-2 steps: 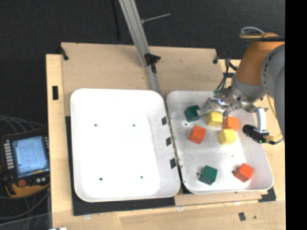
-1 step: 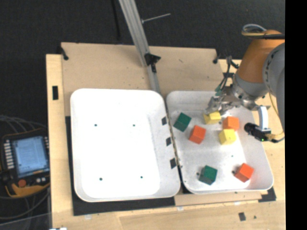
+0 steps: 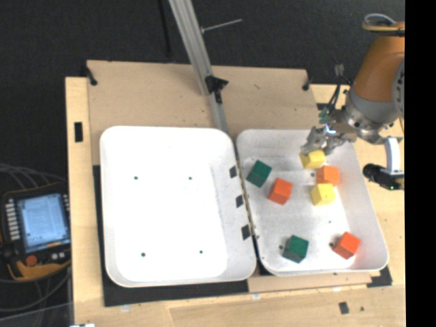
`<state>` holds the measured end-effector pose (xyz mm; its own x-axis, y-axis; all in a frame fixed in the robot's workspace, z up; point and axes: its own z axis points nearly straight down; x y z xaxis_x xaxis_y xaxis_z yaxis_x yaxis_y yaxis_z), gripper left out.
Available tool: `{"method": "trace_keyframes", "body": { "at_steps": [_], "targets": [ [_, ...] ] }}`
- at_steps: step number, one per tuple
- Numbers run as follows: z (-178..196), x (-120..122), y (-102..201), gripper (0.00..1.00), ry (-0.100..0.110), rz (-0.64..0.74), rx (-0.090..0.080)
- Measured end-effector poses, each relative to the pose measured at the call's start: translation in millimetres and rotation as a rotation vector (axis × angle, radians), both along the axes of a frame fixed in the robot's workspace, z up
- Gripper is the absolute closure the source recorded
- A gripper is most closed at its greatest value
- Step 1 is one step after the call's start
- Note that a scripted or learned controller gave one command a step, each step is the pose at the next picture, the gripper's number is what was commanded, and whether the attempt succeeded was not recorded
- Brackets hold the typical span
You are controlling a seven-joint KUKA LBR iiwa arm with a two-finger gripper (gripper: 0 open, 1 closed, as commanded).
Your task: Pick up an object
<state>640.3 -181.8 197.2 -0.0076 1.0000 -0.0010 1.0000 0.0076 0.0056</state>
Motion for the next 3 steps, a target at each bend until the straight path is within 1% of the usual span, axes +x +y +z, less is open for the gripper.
{"method": "trace_keyframes", "body": {
  "at_steps": [1,2,3],
  "targets": [
    [43,1,-1,1.0,0.0,-0.002,0.0],
    [97,2,-2,1.0,-0.001,-0.001,-0.001],
    [96,1,41,1.0,0.007,-0.003,0.0]
  ]
}}
